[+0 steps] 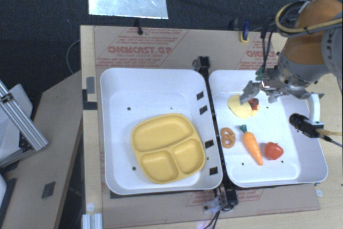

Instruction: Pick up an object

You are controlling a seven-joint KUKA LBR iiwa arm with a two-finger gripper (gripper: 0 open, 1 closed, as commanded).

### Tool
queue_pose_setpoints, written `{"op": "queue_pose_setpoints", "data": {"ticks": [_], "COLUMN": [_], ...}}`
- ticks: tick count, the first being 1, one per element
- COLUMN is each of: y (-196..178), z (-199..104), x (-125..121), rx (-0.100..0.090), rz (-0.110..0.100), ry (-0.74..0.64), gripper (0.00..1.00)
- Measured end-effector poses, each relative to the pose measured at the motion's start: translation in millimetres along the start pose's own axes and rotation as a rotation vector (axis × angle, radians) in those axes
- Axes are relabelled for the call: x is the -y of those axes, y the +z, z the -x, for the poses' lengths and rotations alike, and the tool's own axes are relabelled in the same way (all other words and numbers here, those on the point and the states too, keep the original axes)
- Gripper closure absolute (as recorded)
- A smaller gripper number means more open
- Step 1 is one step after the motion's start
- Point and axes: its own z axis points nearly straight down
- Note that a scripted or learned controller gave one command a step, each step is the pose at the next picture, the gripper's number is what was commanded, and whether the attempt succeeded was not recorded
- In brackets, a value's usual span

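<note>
Camera view looks down at a slant on the desk (161, 43), where two shallow white bins sit side by side. The left bin (115, 94) holds a yellow divided tray (168, 146) lying flat, toward its near side. The right bin (300, 166) holds several small things: a pale yellow piece (239, 107) near the middle of its far half, a pretzel (228, 137) close to the divider between the bins, a carrot (253, 147) lying lengthwise just beside the pretzel, and a red pepper-like piece (274, 150) just right of the carrot. The arm (313, 35) reaches in from the right, and its gripper (254, 96) hangs low over the far part of the right bin, right at the pale yellow piece, with a small red bit showing at its tip. How far its fingers are parted, and whether they have hold of anything, I cannot tell from this angle.
</note>
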Motion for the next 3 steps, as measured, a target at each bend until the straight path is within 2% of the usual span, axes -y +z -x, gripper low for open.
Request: {"op": "queue_pose_setpoints", "data": {"ticks": [1, 3], "y": [-7, 85], "z": [0, 13], "x": [-3, -3], "rx": [0.001, 0.001], "rz": [0.013, 0.010], "ry": [-0.002, 0.001], "gripper": [0.00, 0.00]}}
